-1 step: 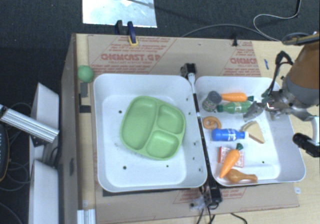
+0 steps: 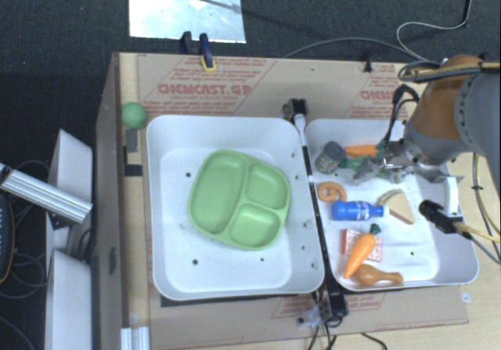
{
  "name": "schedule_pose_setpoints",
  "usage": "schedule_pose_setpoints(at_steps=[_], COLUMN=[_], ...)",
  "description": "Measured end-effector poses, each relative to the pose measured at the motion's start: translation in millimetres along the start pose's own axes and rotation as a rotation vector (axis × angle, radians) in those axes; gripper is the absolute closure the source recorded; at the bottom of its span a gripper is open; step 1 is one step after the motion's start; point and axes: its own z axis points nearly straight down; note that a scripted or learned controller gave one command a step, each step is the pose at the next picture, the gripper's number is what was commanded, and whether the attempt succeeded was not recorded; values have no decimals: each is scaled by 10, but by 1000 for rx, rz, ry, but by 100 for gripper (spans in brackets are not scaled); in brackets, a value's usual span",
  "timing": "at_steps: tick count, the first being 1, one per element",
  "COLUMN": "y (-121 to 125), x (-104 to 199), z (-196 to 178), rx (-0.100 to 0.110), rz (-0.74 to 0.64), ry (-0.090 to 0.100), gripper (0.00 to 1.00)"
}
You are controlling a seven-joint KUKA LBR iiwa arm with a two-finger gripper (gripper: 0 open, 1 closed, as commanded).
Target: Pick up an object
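My gripper (image 2: 374, 168) is low in the back part of the right bin (image 2: 462, 266), reaching in from the right. Just behind it lies a small orange piece (image 2: 360, 150), and to its left a grey-green can (image 2: 330, 156) lies on its side. In front of it are a tan ring (image 2: 330, 191), a blue bottle (image 2: 356, 210) and a wedge of bread (image 2: 398, 207). Nearer the front edge a carrot (image 2: 360, 253) lies across a red packet (image 2: 350, 239), with an orange-brown drumstick-shaped toy (image 2: 380, 277) beside it. Nothing is visibly between the gripper's tips.
The left bin (image 2: 168, 262) holds a green divided plate (image 2: 239, 198). A green ball (image 2: 134, 114) sits on the bench outside that bin's back left corner. A divider rail (image 2: 308, 184) runs between the bins. Bare floor shows at the right bin's front right.
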Motion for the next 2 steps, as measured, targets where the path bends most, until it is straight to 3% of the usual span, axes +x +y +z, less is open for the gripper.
schedule_pose_setpoints(at_steps=[1, 2], y=[537, 531], x=[308, 290], z=[18, -86], rx=[23, 26], rz=[6, 2], ry=[2, -1], gripper=[0, 100])
